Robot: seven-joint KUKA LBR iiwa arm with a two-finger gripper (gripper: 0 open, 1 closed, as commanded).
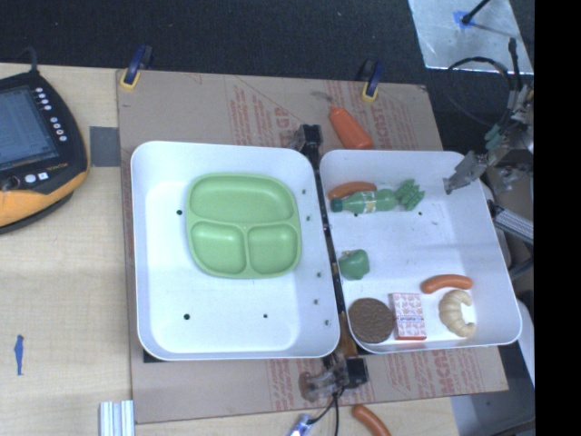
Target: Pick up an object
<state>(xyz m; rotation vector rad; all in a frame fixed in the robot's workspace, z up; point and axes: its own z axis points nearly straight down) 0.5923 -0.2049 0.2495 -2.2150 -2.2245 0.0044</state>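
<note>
Grey metal jaws (457,177) hover over the right white bin's (472,243) upper right rim; whether they are parted or clenched I cannot tell. Inside that bin lie a green plastic bottle (363,203), an orange sausage (445,282) (beside a pale croissant (457,312)) and a brown round cookie (371,320).

bins (145,243): 2, white, side by side. green divided plate (243,223): 1, three compartments. sausages (352,190): 2 in the bins. green bottle (366,203): 1. green pepper (353,263): 1. round brown cookie (371,320): 1. small red-and-white carton (408,316): 1. croissant (457,312): 1. carrot (349,128): 1, on the cardboard. clamps (136,66): 2, blue and yellow.
</note>
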